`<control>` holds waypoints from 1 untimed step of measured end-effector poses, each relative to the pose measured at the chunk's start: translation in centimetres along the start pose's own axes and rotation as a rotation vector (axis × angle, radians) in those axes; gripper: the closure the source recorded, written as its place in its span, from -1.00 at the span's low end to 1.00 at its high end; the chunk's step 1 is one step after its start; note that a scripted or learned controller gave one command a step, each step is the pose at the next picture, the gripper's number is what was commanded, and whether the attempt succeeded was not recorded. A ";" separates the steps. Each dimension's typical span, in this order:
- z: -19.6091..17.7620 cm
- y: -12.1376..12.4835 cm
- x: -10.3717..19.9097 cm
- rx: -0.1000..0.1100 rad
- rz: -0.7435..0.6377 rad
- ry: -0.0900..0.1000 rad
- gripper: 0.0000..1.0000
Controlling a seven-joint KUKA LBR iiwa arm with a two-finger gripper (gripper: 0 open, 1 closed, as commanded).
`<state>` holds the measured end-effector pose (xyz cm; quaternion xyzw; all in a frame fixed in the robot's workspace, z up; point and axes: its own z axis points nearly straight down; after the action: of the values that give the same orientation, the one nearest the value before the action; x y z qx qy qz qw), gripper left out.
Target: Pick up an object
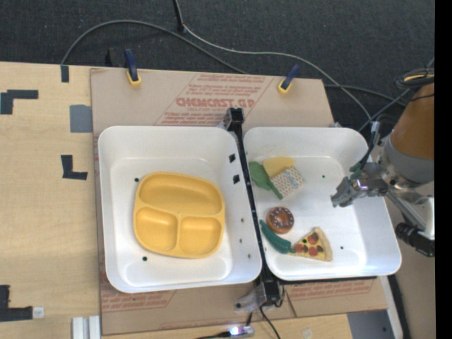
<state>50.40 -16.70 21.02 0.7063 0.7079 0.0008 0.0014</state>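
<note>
While tip-leftward, pizza slice (313,245) lengthwise horizontal.

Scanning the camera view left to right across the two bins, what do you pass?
Yellow divided plate → green toy vegetable → chocolate donut → pizza slice → gripper.

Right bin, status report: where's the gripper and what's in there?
Gripper over right bin's right side, holding nothing. Pizza slice, donut lie untouched to its left. Nothing between.
</note>
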 end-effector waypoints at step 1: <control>-4.6 0.1 0.0 0.000 0.000 -0.001 1.00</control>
<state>50.49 -16.68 25.59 0.7064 0.7078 0.0007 0.0017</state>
